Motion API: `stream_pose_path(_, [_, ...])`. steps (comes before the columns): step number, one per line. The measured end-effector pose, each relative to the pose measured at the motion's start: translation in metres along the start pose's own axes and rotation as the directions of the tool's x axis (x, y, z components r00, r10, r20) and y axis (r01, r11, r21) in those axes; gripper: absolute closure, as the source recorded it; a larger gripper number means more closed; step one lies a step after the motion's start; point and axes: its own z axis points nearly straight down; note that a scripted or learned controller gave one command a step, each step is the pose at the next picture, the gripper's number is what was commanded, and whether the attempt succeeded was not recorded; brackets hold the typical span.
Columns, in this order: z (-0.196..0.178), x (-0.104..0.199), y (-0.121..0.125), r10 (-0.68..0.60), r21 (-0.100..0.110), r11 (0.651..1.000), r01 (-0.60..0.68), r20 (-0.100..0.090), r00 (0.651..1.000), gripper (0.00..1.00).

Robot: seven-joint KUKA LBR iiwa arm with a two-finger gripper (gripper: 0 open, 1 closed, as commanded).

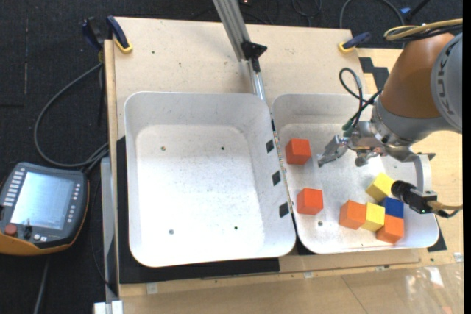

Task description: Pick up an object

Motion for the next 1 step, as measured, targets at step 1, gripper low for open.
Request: stream_pose_path(1, [0.0623,0.0319,-0.0179,-0.005,-0.007,1.0,0.005,0.001,1.0,0.0])
